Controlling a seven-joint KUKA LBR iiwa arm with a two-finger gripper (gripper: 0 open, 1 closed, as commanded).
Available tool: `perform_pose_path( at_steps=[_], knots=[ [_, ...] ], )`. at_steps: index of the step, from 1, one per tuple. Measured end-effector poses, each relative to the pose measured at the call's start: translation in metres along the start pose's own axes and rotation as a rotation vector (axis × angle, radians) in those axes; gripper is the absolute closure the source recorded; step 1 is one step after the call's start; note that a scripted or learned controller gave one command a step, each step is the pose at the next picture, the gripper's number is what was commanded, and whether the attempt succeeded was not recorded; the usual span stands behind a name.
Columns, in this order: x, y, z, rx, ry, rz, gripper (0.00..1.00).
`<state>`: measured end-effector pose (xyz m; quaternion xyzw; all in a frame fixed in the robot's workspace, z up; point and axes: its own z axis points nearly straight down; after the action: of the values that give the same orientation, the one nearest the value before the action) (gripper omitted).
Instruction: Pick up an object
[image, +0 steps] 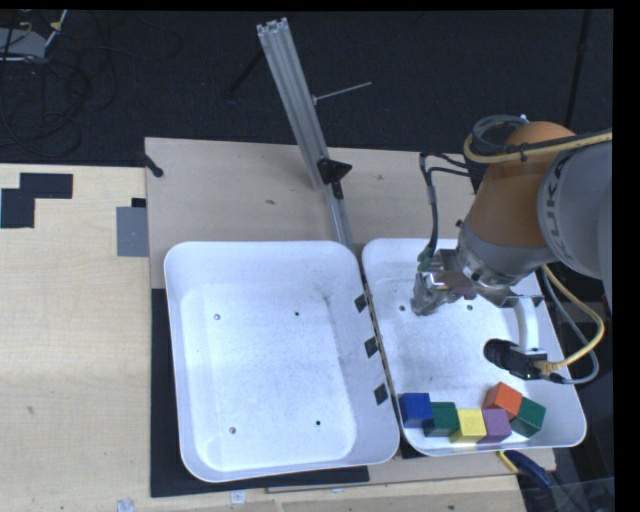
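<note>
Several small blocks lie in a row along the front wall of the right bin (470, 345): a blue block (415, 407), a dark green one (441, 419), a yellow one (469, 424), a purple one (496, 423), an orange one (504, 398) and a green one (530, 414). My gripper (428, 298) hangs over the back half of that bin, well behind the blocks and apart from them. Nothing shows between its fingers. The orange wrist band and grey arm stretch away to the upper right.
The left bin (265, 360) sits beside the right one, joined by black clips along the shared rim. A slanted metal rail (305, 120) rises behind the bins. Black cables and a connector (515, 355) hang over the right bin's right side.
</note>
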<state>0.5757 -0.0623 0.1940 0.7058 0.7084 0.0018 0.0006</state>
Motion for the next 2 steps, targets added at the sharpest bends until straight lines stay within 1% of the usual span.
perform_pose_path(
  at_steps=[1, 2],
  knots=[
    [0.070, -0.023, 0.004, 0.009, 0.002, -0.002, 1.00],
    [0.124, -0.062, 0.004, 0.010, 0.001, 0.000, 1.00]
  ],
)
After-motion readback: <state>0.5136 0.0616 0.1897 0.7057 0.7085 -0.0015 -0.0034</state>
